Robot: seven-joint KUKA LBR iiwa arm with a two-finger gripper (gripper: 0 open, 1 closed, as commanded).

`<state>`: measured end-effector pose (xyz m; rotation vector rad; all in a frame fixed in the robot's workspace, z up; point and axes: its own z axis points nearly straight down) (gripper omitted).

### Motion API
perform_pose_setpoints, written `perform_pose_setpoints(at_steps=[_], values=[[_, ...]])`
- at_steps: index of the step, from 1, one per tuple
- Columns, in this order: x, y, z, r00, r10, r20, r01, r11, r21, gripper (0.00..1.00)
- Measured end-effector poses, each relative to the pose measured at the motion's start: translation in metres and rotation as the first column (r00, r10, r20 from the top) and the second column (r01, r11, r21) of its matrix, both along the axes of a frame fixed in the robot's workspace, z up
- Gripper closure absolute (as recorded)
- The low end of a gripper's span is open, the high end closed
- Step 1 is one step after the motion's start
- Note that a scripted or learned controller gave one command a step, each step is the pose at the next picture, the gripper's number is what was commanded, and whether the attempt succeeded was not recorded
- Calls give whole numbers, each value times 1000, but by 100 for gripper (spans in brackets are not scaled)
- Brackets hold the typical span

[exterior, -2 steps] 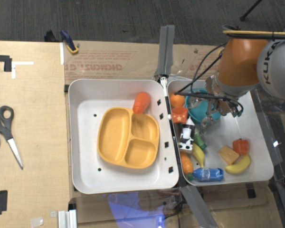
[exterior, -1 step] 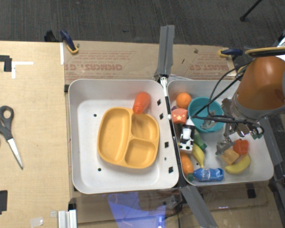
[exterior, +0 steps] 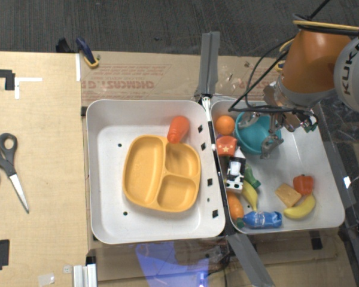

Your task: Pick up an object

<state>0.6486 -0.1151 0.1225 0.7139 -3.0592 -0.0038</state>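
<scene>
Dark carpeted floor [exterior: 137, 11] across the top, pale wooden bench [exterior: 36, 160] at left with a brown cardboard sheet [exterior: 137, 79] laid under the far edge of the bins. Scissors [exterior: 9, 166] lying flat on the wood, handles toward the top, blades pointing down and to the right.

Grey arm with its orange band [exterior: 311, 58] reaching in from the right, black cables trailing off it. Left bin [exterior: 102, 178] next: big and white, carrying a yellow divided plate [exterior: 161, 175] in the middle, long axis running roughly top-left to bottom-right, and an orange carrot-like piece [exterior: 178, 129] upright against the plate's far rim.

Right bin [exterior: 323, 160], crowded along its left wall. Teal bowl [exterior: 254, 133] near the far end, tipped on its side. Gripper [exterior: 273, 142] hanging right at the bowl's right edge, touching or just beside it; open or closed, cannot tell from here, and nothing seen between the fingers.

Down the left wall: an orange [exterior: 225, 125], a red apple-like piece [exterior: 226, 146], a black-and-white cow toy [exterior: 234, 177], a small banana [exterior: 250, 195] pointing down-right. Along the near wall, a blue bottle [exterior: 262, 220] lying flat, long axis left to right. At right, a second banana [exterior: 302, 208] curving up toward the right, a tan block [exterior: 287, 194] beside it, a red pepper [exterior: 303, 184] just above.
</scene>
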Motion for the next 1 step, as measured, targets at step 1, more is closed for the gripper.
perform_pose_setpoints(at_steps=[1], values=[[-34, -105, -30, 993, 117, 5, -117, 993, -2, 0]])
